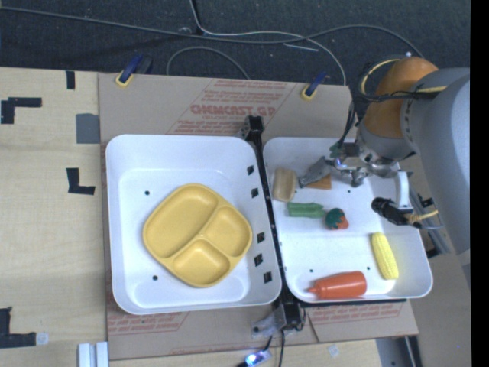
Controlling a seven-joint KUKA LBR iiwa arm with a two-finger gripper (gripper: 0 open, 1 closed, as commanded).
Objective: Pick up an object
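Saw two shallow white plastic bins side by side on a sheet of brown cardboard (221,105) printed with red letters. Found the left bin (126,167) holding a yellow plastic plate with three compartments (198,234), set at a slant near the middle of its floor.

Found the loose things all in the right bin (416,281). Noted a pale tan block (284,183) by its left wall, a small orange piece (323,182) just right of that, a green cylinder (306,210) lying crosswise below them, and a round green-and-red toy (336,219) touching or nearly touching the cylinder's right end. Spotted a yellow corn cob (384,254) lying lengthwise near the right wall and a red-orange bottle-shaped toy (338,285) lying along the front wall, well apart from the upper cluster.

Traced the grey arm with the orange band (397,98) in from the right, ending in the two-finger gripper (321,173) low over the upper part of the right bin, its tip just above the small orange piece and near the tan block (contact too blurred to judge). Could not tell whether the claw was spread or closed, nor whether anything sat in it.

Noted blue clamps (130,69) at the cardboard's far edge and black cables (229,33) across the dark floor beyond.
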